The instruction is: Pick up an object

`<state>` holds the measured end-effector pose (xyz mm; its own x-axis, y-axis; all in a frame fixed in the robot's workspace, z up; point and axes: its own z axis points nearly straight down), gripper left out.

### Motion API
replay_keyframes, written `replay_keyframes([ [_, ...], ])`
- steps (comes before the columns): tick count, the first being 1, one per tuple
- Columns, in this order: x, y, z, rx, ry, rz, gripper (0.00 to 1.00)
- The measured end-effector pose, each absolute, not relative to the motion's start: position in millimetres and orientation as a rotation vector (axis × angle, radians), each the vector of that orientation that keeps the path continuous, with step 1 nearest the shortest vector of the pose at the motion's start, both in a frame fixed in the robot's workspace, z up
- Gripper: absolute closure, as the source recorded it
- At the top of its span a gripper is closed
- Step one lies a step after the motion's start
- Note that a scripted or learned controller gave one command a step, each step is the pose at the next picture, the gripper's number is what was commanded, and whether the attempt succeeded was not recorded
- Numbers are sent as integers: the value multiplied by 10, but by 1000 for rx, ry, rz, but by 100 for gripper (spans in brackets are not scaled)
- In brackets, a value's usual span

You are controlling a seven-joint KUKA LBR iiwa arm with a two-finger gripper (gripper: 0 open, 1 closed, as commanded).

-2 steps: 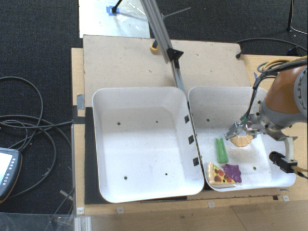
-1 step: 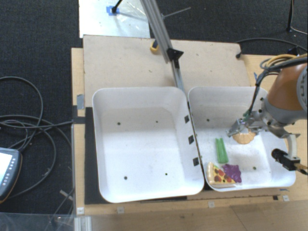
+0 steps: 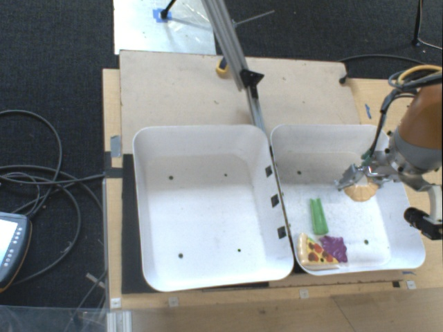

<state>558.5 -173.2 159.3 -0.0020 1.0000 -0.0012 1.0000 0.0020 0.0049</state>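
Tan round object (image 3: 361,193) sits under jaws (image 3: 353,179).

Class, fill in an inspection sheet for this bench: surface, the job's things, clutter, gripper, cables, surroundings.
Surface: wooden bench bearing a left bin and a right bin, both white.
Job's things: in the right bin, a tan piece, a green stick, a pizza slice, a purple bunch.
Clutter: nothing seen.
Gripper: gripper low over the tan piece; grasp cannot be judged.
Cables: black cables on the floor, left.
Surroundings: dark carpet; handheld screen at left edge.
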Motion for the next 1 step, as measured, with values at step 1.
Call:
replay_keyframes([
  [1,5677,-1773,2072,2212,2222,5,100],
])
